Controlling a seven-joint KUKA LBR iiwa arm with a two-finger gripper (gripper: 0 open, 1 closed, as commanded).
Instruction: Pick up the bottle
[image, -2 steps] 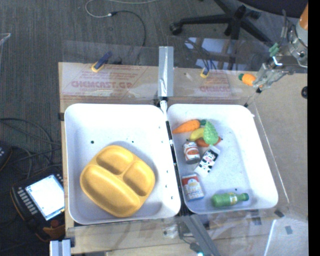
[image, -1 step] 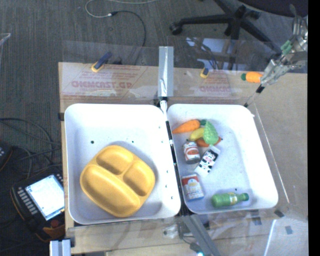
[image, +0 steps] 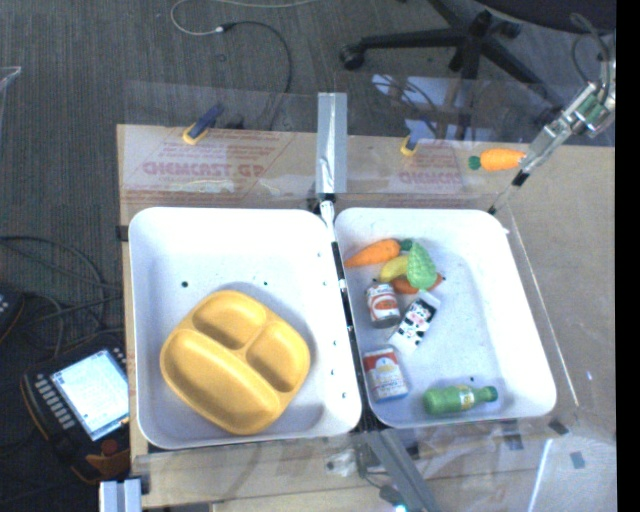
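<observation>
Dark carpet and loose cables surround the table (image: 580, 260), which carries two shallow white bins side by side. Near the front wall of the right bin (image: 520, 300), the green bottle (image: 458, 399) lies flat on its side, probably where it rolled to rest; it looks smooth, rounded and glossy. A carton, small cans and toy vegetables cluster well apart from it. The left bin (image: 160, 240) holds a lumpy yellow tray (image: 236, 360). At upper right, the gripper (image: 528, 170) hovers outside the bins; whether it is open or closed cannot be told.
</observation>
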